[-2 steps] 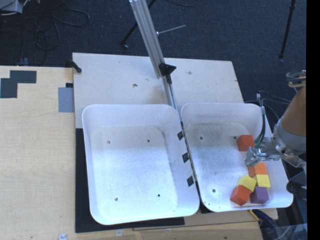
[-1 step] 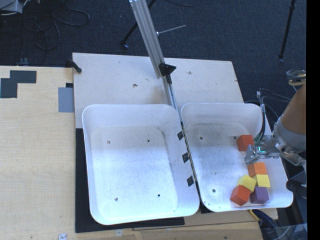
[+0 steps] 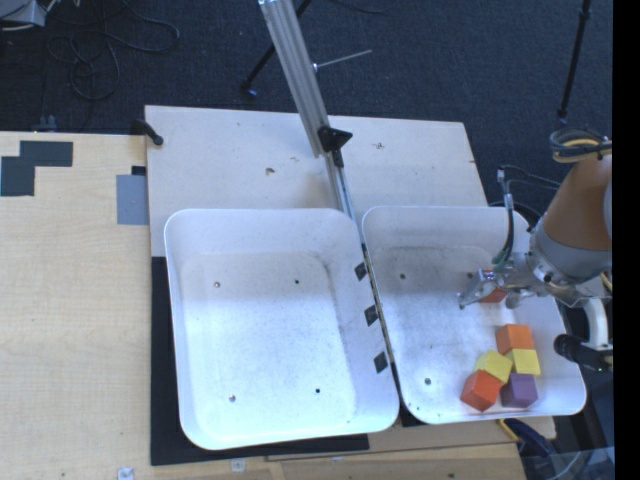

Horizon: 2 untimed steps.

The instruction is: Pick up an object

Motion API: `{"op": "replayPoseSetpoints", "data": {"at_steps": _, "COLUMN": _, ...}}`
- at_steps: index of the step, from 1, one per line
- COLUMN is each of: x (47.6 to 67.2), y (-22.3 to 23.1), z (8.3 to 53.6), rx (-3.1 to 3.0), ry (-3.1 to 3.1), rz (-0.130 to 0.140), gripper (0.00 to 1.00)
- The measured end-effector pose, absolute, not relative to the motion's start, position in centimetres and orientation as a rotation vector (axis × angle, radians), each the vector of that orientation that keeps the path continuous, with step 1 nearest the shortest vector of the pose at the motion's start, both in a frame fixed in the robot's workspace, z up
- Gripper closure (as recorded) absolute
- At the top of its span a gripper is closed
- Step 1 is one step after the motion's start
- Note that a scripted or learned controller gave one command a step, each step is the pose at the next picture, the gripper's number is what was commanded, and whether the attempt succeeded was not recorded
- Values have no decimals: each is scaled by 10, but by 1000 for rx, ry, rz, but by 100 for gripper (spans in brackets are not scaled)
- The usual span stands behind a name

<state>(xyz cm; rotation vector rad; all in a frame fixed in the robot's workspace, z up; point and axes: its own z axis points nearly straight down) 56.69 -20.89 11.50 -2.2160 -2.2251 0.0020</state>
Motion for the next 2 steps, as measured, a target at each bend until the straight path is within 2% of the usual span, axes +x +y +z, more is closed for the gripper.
{"op": "replayPoseSetpoints", "data": {"at_steps": 1, "x": 617, "y": -193, "z": 90, "rx": -2218, "ry": -2224, "rz": -1, "gripper": 0}}
{"op": "replayPoseSetpoints", "data": {"at_steps": 2, "x": 668, "y": -176, "z": 91, "rx": -2219, "ry": -2225, "rz": -2, "gripper": 0}}
